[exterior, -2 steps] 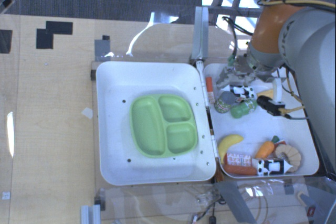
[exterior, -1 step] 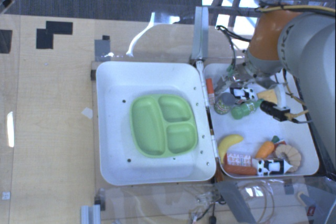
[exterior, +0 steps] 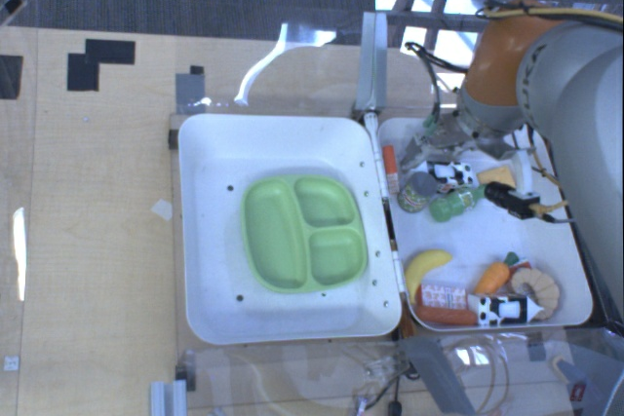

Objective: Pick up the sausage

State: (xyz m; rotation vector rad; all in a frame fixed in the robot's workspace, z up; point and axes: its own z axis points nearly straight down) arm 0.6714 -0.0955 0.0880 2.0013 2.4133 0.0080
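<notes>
White bins (exterior: 195, 209); pale green divided plate (exterior: 304, 231); light wood surface (exterior: 88, 209) with black patches (exterior: 97, 61); grey arm (exterior: 575, 102) with orange band (exterior: 507, 54); yellow banana (exterior: 426, 267); orange carrot (exterior: 494, 277); black-and-white cow-patterned toy (exterior: 507, 310); green bottle (exterior: 454, 204).

The grey arm (exterior: 575, 102) reaches in from the right, its orange band (exterior: 507, 58) sitting above and to the right of the pincer (exterior: 429, 149). The wrist tilts downward and leftward, the pincer hanging low at its end.
</notes>
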